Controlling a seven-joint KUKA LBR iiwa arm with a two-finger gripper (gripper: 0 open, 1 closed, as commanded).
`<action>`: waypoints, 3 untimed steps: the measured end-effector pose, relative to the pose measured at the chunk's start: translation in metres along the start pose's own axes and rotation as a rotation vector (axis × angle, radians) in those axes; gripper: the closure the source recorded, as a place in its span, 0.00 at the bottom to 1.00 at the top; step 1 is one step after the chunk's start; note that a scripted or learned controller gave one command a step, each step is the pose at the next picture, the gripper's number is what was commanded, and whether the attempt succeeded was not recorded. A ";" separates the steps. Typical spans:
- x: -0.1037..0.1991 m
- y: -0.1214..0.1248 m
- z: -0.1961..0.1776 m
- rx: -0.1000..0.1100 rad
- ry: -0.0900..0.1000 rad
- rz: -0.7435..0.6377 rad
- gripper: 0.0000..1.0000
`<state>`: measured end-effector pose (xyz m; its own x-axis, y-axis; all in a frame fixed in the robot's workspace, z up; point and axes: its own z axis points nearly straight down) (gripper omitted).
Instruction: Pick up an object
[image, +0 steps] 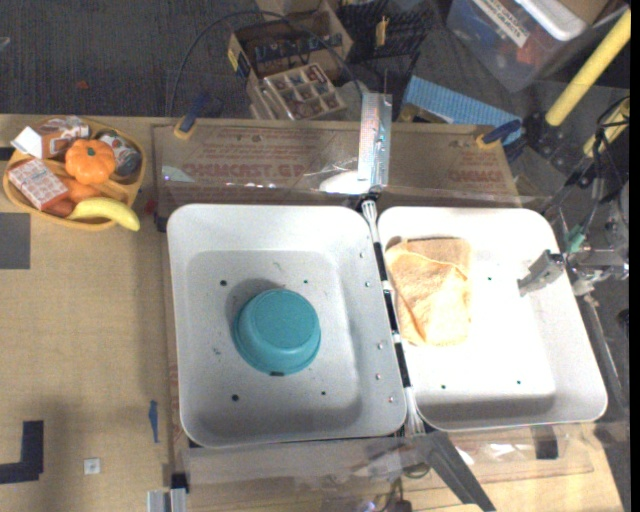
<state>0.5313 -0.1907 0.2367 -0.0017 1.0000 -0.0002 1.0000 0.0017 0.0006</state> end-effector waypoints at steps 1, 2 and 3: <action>0.050 0.015 0.079 0.001 0.000 0.003 0.00; 0.067 0.084 0.144 -0.015 -0.003 -0.031 0.00; 0.067 0.086 0.132 -0.019 -0.001 -0.031 1.00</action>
<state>0.6167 -0.1231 0.1043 -0.0325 0.9995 -0.0015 0.9993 0.0325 0.0197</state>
